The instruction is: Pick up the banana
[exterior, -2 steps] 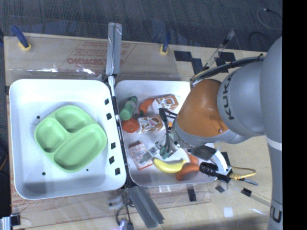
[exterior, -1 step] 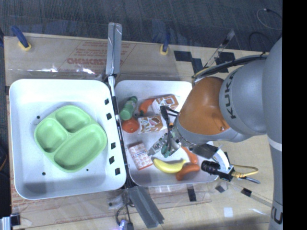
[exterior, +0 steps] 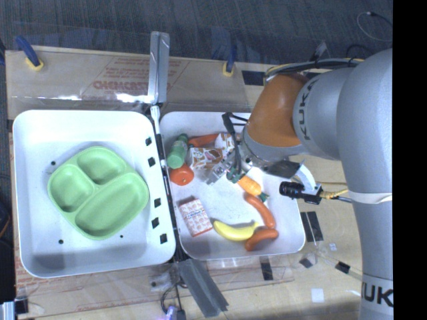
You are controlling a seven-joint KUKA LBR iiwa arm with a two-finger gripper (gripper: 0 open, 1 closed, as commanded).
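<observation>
Banana (exterior: 233,230) near bin's (exterior: 220,251) front rim, beside sausage (exterior: 261,239).

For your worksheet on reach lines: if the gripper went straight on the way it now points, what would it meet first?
The gripper points down into the right bin; it would probably meet the snack packet first, well short of the banana. Depth is unclear.

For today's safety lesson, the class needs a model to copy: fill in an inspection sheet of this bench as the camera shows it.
Surface: two white bins; left bin holds a green divided plate.
Job's things: banana lies near the front of the right bin, untouched.
Clutter: carrot, green bottle, small red-patterned box, snack packet.
Grippers: gripper low above the packet, apart from the banana.
Cables: yellow cable beside the arm.
Surroundings: blue clamps.
</observation>
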